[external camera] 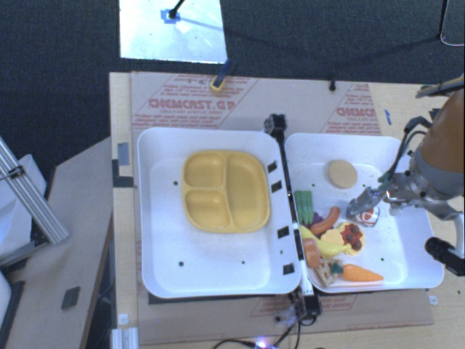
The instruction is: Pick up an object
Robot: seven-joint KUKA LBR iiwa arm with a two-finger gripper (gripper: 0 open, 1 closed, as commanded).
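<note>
The right bin (407, 267) holds a heap of toy food at its front left. A round tan cookie (342, 174) lies apart near the back. In the heap are a green piece (303, 203), a red sausage (325, 220), a yellow banana (330, 241), a dark red berry cluster (353, 233) and an orange carrot (361, 273). My gripper (362, 206) hangs low over the middle of this bin, just above a small red and white item (370, 217). Whether it touches that item I cannot tell.
The left bin (156, 267) carries a yellow divided plate (225, 191). A black-clipped divider (285, 202) runs between the bins. The arm's orange band (445, 140) and grey wrist stand over the right bin's right side.
</note>
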